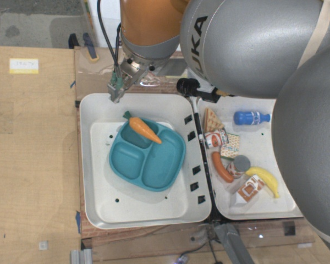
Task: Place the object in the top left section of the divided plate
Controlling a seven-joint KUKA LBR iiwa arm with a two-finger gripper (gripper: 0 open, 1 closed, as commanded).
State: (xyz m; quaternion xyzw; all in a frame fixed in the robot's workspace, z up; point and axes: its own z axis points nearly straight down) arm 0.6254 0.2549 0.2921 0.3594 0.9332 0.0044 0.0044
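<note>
A teal divided plate [162, 166] rests in the left white bin [99, 202]. An orange carrot [144, 130] with a green top lies across the plate's top left section, its tip reaching over the divider toward the middle. My gripper [116, 91] hovers above the bin's upper left rim, up and to the left of the carrot and apart from it. Nothing shows between its fingertips.
The right bin [283, 142] holds a blue bottle [251, 117], a sausage [222, 168], a banana [264, 180], a small can [241, 164] and several snack packets. The big grey arm covers the upper right of the view. Black clips line the divider between the bins.
</note>
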